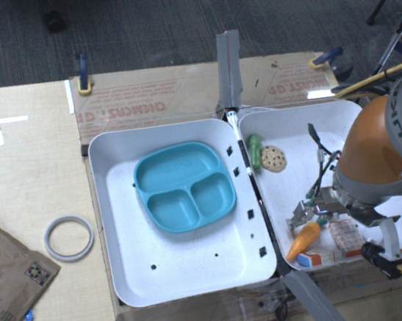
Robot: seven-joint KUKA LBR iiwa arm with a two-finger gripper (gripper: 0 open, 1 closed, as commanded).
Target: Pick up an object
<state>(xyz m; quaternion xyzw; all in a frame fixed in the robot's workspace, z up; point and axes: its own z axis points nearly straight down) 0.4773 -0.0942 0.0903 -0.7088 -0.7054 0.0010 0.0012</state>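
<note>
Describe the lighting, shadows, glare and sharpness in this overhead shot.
Camera view: even, soft light; the teal tray in the left bin casts a faint shadow, no harsh glare on the white plastic. The arm and gripper look slightly soft over the right bin, so the clutter by the carrot is hard to read. The cookie is reasonably sharp.

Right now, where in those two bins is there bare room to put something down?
Left bin: bare floor around the blue tray, widest below it. Right bin: bare above the cookie. Crowded near the carrot and gripper.
</note>
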